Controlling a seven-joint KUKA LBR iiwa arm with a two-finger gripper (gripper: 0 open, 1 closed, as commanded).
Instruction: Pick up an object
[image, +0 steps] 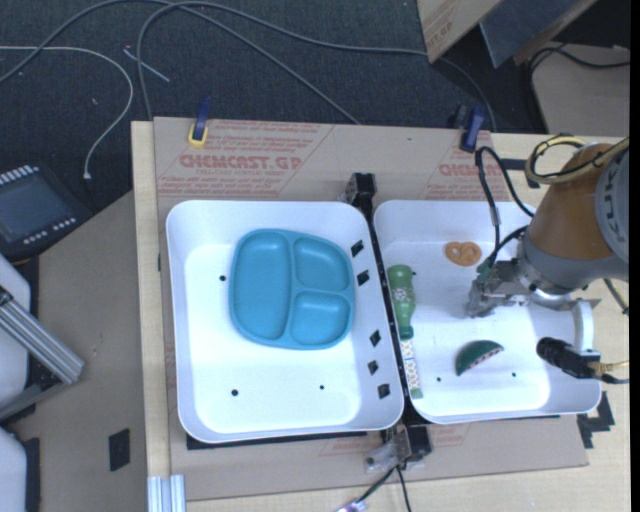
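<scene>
In the right bin (520, 395) lie three things: a green bottle (402, 300) along the left wall, a small brown pretzel (462, 252) toward the back, and a green watermelon-slice toy (479, 355) near the front. My gripper (487, 296) hangs low over the middle of this bin, between the pretzel and the slice, right of the bottle. Nothing shows between its fingers. The arm's grey wrist and orange band (575, 215) rise to the right of it.
The left bin (200, 380) holds a blue divided plate (292, 288). A black divider with clips (372, 290) runs between the bins. Black cables (490, 190) trail over the right bin's back edge. A black attachment (565, 357) sticks out at the right bin's front right.
</scene>
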